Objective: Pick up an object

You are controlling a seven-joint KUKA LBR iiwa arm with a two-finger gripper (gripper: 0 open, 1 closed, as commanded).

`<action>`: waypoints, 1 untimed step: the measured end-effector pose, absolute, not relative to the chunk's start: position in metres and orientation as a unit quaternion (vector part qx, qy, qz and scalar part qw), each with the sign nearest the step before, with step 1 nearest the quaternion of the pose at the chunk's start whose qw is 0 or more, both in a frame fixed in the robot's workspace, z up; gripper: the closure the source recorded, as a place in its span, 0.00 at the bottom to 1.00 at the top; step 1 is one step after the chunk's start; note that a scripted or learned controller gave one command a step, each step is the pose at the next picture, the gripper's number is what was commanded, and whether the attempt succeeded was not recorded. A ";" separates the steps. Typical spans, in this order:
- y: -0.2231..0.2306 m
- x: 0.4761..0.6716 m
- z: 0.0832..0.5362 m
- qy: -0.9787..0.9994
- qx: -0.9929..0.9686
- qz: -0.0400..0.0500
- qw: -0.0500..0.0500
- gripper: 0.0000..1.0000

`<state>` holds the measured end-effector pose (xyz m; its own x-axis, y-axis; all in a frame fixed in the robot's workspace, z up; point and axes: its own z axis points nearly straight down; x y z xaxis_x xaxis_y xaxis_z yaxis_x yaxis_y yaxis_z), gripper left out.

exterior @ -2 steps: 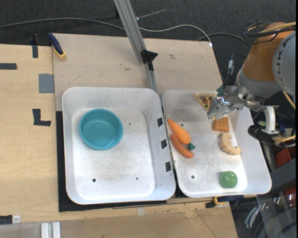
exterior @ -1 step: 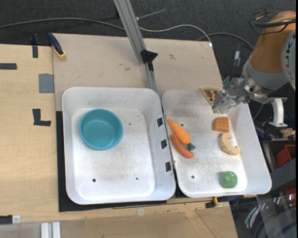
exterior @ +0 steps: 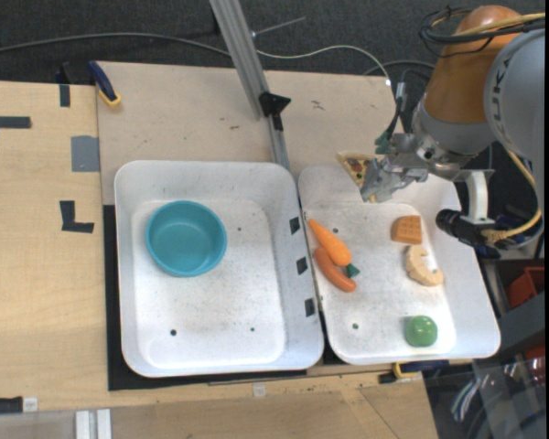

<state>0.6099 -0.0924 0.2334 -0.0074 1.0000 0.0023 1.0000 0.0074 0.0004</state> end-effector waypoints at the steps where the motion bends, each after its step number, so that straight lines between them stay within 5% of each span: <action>1: -0.047 0.617 0.237 -0.709 -0.705 0.000 0.001 1.00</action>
